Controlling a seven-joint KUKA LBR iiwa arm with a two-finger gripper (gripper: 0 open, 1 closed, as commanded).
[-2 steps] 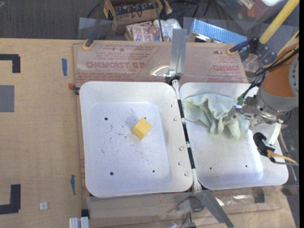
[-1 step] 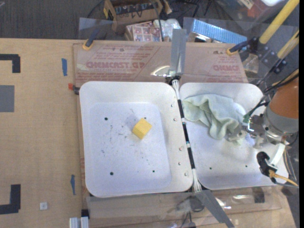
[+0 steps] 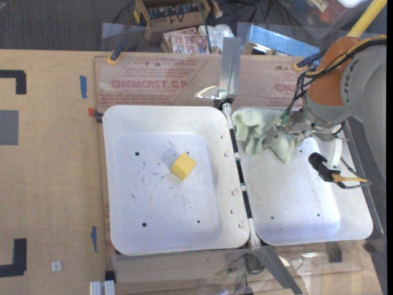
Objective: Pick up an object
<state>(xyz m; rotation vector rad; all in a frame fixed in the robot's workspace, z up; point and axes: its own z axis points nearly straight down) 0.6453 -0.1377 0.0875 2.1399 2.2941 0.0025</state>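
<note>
One pale green cloth [image 3: 256,134] lies crumpled in the right bin's [image 3: 307,220] far left corner, the gripper [image 3: 287,126] down at its edge (grip state cannot be told). One yellow block [image 3: 183,166] sits mid left bin [image 3: 123,226]. Bins: two.

A light wooden bench top [image 3: 43,183] was seen across the left, marked with black tape corners [image 3: 17,82] and a few blue tape strips [image 3: 83,86]. Behind it, a clear plastic sheet with reddish lettering [image 3: 159,85] was propped up, glare and all. Dark grey carpet [image 3: 55,8] was spotted further back, cluttered with a cardboard box [image 3: 172,8] and a yellow pole [image 3: 371,14].
</note>
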